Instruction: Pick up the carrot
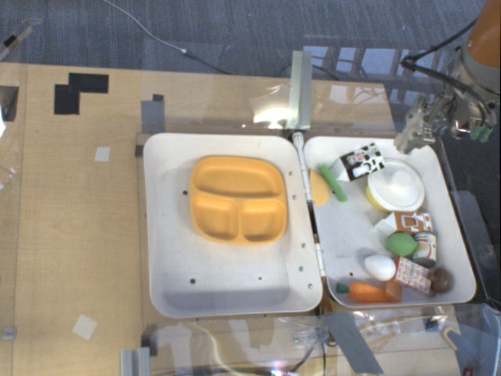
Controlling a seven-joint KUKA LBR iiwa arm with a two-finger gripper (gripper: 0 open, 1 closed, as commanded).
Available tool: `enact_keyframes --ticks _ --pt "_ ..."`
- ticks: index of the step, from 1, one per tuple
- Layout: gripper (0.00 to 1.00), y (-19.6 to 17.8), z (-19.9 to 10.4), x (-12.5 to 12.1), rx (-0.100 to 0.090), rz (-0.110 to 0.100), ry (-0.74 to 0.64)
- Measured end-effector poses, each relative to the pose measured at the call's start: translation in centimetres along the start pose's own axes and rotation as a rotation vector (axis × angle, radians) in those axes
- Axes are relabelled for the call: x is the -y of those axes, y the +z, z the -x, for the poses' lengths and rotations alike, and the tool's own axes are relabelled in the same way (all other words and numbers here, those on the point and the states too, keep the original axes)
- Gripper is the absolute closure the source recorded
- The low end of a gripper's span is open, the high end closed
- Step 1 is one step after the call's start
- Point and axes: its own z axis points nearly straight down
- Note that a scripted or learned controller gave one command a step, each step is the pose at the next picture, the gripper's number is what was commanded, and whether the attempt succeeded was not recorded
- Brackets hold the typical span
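Lying at the right bin's [450, 210] front edge, beside the white egg [380, 267], the carrot [368, 292] looks light, stiff, smooth; pinch its thick middle crosswise. Your gripper [412, 130] hovers at the bin's back corner.

We find no legible text anywhere. A small carton [362, 163] in the right bin [344, 233] carries a black-and-white patch pattern, no letters we can make out. Two printed packs [416, 233] near that bin's right wall show orange and red label art, lettering too small to read. Black squares [78, 92] on the bench are plain marks, no numbers.
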Motion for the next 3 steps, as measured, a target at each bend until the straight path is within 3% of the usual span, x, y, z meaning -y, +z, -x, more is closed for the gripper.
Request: enact_keyframes --ticks 1,2,3 --pt "1.00 -10.4 -2.2 7.5 -0.004 -0.004 -0.114" --pt "1.00 14.7 -7.4 8.3 -0.027 0.004 -0.136" --pt "1.00 18.9 -9.0 2.2 -0.022 -0.001 0.280"
